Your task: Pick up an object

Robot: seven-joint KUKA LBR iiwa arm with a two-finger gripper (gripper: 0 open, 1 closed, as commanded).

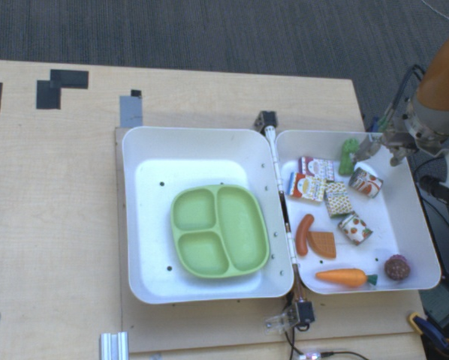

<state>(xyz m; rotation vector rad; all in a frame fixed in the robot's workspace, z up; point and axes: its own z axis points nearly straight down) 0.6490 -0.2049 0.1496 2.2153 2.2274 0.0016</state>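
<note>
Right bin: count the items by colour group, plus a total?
In the right bin:
Orange or red food: 3 (carrot, sausage, waffle piece)
Printed packets or boxes: 3 ()
Small cups or cans: 2 ()
Green: 1
Dark red ball: 1
Total: 10

A divided plate (221,231) lies in the left bin (146,201); toy foods (329,193) fill the right bin (423,253).
</note>
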